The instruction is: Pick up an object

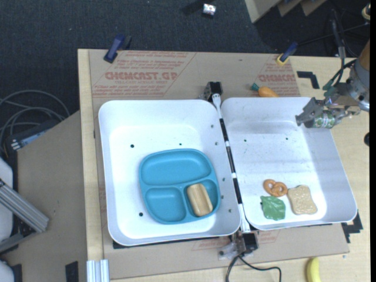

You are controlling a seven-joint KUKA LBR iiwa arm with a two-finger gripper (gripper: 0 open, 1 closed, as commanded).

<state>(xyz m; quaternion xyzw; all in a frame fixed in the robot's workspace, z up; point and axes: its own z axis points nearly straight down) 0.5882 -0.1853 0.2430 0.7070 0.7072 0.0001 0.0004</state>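
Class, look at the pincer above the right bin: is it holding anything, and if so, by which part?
It cannot be told. The pincer sits over the far right edge of the shallow white right bin, too small and blurred to judge.

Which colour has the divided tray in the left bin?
The tray is light blue, seen clearly in the camera view.

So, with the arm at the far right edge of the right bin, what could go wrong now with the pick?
1. The gripper sits over the right bin's rim, far from the pretzel, green piece and cracker; it may close on nothing.
2. Those three items lie almost touching, so a descent could push neighbours or catch two.
3. They lie near the bin's front rim, which the fingers may strike.
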